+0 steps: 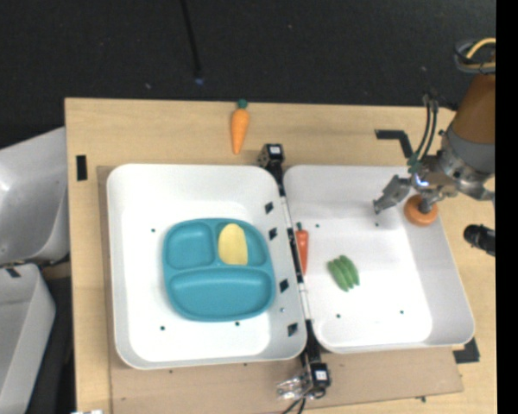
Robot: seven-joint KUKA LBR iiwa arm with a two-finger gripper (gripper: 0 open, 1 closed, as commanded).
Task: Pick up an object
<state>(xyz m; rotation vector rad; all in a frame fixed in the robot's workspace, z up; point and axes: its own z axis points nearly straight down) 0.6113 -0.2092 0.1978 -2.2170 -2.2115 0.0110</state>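
The right-hand shallow white plastic bin (432, 317) serves as the landmark here, and the step in hand looks like the approach: the grey arm's two-finger gripper (406, 192) hangs over that bin's far right corner, and whether it is open or closed cannot be told from this slanted view. Just beside it, at the bin's far right rim, sits a small round orange object (422, 211), the nearest candidate to pick; nothing is visibly held. A small green bumpy vegetable-like toy (344, 272) lies near the middle of the bin floor, well apart from the gripper, with bare floor around it. A slim red-orange toy piece (301, 248) lies along the bin's left rim, on the divide between the bins. The next move, as I judge it, calls for settling on one target, centring over it and descending squarely; the orange object so close to the bin wall could make a clean closure awkward, so the green toy may be the easier choice. Left of the landmark bin, the other white bin (129, 317) carries a blue sectioned plastic tray (198, 296) with a pale yellow oval piece (233, 245) in it. Beyond the bins, on the wooden bench (354, 123), lies an orange toy carrot with a green top (239, 128).
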